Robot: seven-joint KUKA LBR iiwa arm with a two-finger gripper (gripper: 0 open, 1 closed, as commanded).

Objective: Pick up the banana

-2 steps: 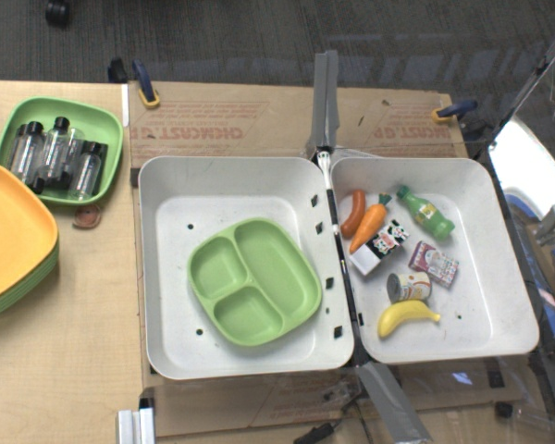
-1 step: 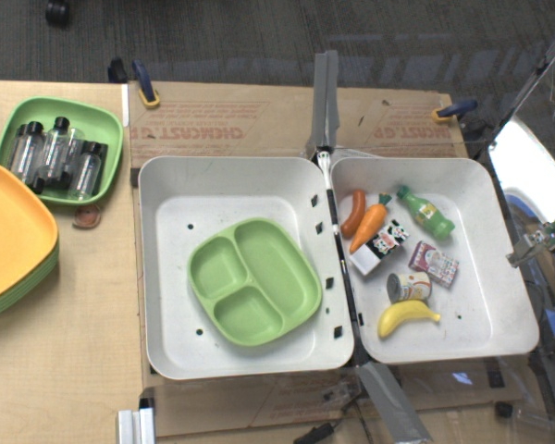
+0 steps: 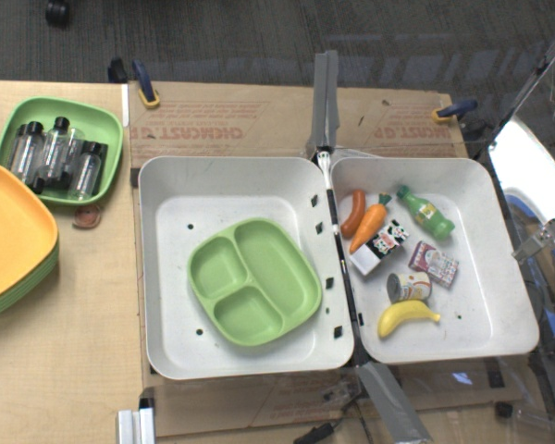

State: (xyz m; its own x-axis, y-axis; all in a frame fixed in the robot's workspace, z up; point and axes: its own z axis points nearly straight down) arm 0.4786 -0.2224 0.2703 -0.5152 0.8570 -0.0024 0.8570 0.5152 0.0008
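The yellow banana (image 3: 407,318) lies on its side near the front of the right bin (image 3: 504,294), its curve opening upward. A small tin can (image 3: 409,288) lies just behind it, touching or nearly touching it. The floor of the bin to the banana's right and front is bare white.
The right bin also holds a pink packet (image 3: 434,264), a green bottle (image 3: 425,213), a carrot (image 3: 367,227), a red sausage (image 3: 353,212) and a black-and-white carton (image 3: 379,244). A green divided plate (image 3: 252,280) lies in the left bin (image 3: 153,248). Orange plates (image 3: 14,239) and a green tray of vials (image 3: 60,151) sit far left.
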